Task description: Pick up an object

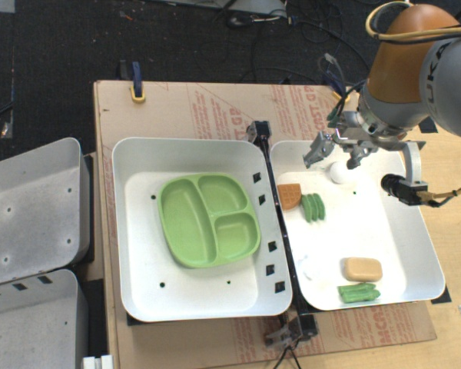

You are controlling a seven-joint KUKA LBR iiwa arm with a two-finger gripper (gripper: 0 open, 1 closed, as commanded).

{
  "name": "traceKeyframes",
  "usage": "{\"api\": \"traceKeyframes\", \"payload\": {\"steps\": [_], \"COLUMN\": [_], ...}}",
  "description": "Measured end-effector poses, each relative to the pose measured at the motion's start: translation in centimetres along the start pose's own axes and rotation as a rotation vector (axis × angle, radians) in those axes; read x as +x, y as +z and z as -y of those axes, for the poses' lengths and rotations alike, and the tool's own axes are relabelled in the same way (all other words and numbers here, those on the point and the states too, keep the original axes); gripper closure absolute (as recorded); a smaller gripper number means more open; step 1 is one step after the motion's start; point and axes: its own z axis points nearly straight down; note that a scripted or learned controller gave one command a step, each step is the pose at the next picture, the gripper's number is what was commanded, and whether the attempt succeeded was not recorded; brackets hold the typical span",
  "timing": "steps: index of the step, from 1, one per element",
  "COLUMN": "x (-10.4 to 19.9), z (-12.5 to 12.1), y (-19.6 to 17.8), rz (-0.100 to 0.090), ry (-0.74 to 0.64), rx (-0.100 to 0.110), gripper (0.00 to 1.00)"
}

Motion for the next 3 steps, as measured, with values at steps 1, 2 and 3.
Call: {"api": "traceKeyframes", "payload": {"steps": [1,2,3], "x": [-0.3,-0.6,-0.5], "z": [-0.3,-0.7,-1.0], "y": [6.3,12.3,10.7], "rz": [0.000,-0.001,-0.002], "ry": [0.000,0.002,0.001], "rx": [0.001,-0.007,-0.016], "gripper": [0.00,0.00,1.00]}}
